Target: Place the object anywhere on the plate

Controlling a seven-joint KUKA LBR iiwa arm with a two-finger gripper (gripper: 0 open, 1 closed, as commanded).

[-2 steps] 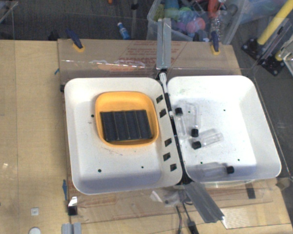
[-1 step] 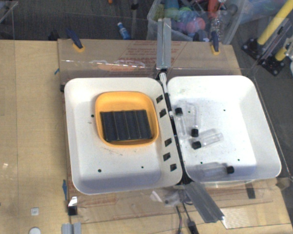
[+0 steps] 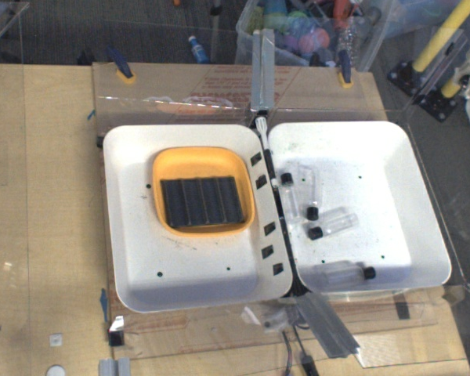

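Nothing placed yet, as I read it.
I see the clear vials [image 3: 329, 224] loose in the right bin [image 3: 392, 143]; the orange plate [image 3: 202, 160] carries a dark ridged block [image 3: 202, 202].

Orange-yellow plate [image 3: 202, 163], rounded-square, seated flat in left bin. Dark ribbed rectangular block [image 3: 202, 202] laid flat on plate, shifted toward near rim. Four clear vials with black caps [image 3: 313, 210] scattered in right bin, all lying on sides, one [image 3: 348, 272] near front wall.
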